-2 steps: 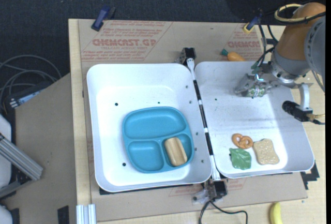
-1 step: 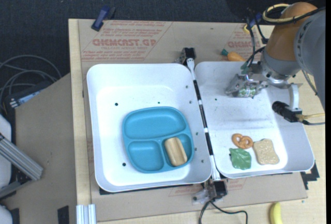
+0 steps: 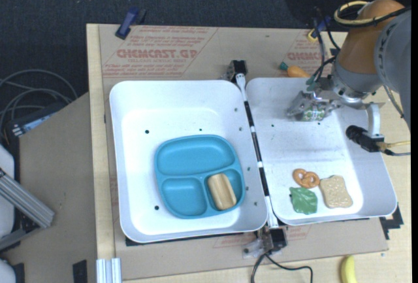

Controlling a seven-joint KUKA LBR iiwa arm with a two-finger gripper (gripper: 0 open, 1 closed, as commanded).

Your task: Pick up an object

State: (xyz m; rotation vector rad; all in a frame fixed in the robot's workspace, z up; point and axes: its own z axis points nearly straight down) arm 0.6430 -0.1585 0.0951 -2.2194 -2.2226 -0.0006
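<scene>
The right bin (image 3: 281, 138) holds a small brown pretzel (image 3: 305, 178), a green leafy piece (image 3: 303, 200) and a beige cracker-like slab (image 3: 336, 191), all clustered at its near end. In the left bin (image 3: 130, 144) sits a blue divided plate (image 3: 196, 170) with a tan bread roll (image 3: 222, 191) in its near right compartment. My gripper (image 3: 308, 108) hangs low over the far end of the right bin, well away from the food cluster. Something small and greenish shows at its tip, too blurred to identify.
An orange object (image 3: 295, 70) lies on the cardboard just beyond the right bin. A black clip (image 3: 238, 69) sits at the far junction of the bins. A yellow item (image 3: 350, 270) lies off the bench at the near right. Cables trail at the left.
</scene>
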